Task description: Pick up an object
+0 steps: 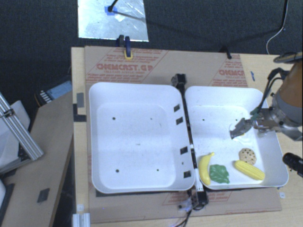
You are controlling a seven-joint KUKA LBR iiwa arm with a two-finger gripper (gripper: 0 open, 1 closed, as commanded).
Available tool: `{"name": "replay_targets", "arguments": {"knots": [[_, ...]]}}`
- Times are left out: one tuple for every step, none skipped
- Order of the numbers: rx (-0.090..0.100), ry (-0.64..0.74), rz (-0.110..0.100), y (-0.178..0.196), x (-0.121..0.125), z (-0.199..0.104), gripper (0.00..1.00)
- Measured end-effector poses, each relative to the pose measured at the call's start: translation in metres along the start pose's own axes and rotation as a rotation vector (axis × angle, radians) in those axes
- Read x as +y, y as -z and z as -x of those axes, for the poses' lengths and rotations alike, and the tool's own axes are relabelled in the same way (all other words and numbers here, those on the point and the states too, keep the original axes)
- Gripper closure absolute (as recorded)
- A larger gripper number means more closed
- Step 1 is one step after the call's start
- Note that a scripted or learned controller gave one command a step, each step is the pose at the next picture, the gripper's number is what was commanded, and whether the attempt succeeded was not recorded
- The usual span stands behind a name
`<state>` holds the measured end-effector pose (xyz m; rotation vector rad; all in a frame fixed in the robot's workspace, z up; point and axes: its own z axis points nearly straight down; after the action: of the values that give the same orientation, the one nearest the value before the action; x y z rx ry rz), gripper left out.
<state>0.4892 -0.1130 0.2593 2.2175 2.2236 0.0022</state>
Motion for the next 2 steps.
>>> {"name": "replay_targets", "arguments": {"knots": [[0.000, 0.007, 0.016, 0.130, 0.000, -0.045, 0.00], [0.001, 0.007, 0.019, 0.268, -0.001, -0.091, 0.00]]}}
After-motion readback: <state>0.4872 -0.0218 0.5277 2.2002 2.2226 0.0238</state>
